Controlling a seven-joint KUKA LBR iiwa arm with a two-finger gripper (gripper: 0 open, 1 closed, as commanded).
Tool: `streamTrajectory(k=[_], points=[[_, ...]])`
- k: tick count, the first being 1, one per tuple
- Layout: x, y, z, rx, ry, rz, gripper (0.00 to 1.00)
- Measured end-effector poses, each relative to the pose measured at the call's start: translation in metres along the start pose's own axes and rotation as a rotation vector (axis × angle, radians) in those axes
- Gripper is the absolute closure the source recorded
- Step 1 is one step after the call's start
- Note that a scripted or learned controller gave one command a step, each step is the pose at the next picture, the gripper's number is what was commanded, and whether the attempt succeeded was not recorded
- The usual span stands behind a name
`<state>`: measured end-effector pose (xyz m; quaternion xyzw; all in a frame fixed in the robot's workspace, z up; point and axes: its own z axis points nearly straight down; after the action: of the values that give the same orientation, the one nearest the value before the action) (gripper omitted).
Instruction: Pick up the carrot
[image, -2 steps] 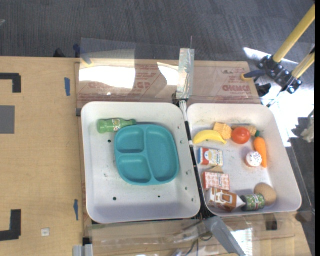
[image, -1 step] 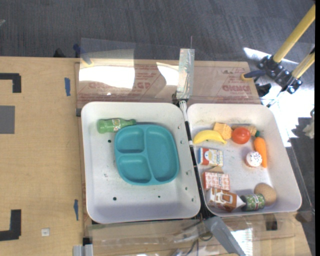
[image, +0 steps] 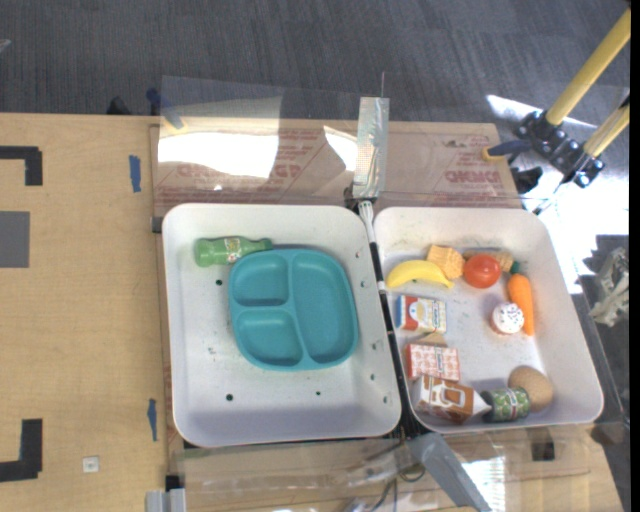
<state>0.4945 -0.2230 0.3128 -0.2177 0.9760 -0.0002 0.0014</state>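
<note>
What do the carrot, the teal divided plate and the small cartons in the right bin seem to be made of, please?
Carrot: probably moulded plastic; even orange colour, smooth surface.
Teal divided plate: likely plastic, matte to satin; one flat colour, rounded moulded compartments.
Cartons: possibly printed card or plastic; too small to tell.

two white bins (image: 190, 400), one teal tray (image: 295, 305), one carrot (image: 520, 300)

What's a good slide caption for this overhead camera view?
Toy carrot lies among play food in the right bin; a teal divided plate sits in the left bin.
</note>
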Motion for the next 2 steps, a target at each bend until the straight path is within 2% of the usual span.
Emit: streamTrajectory(k=[2], points=[[-0.004,-0.002,-0.025,0.014,-0.018,0.007,1.0]])
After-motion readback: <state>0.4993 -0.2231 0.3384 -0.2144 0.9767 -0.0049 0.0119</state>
